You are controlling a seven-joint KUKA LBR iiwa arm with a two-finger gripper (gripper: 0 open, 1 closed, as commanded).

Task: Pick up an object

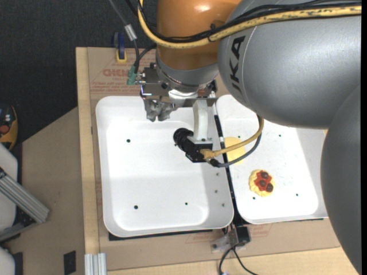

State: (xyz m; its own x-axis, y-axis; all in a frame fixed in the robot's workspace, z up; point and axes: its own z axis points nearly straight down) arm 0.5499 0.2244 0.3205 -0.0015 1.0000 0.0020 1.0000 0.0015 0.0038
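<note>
My gripper [159, 112] hangs over the far edge of the left white bin [155, 193], below the orange band of the arm. No object shows at its tip. A flat yellow piece with red blobs [261, 183] lies in the right white bin [289, 153], well to the right of the gripper. A second yellow object [233, 144] lies near that bin's left wall, partly hidden by a yellow cable and a black fitting on the wrist.
The grey arm covers the upper right of the view and the far part of the right bin. A brown board [86, 153] lies under both bins. A blue clamp [121, 46] stands at the board's far edge, and cables run from the wrist.
</note>
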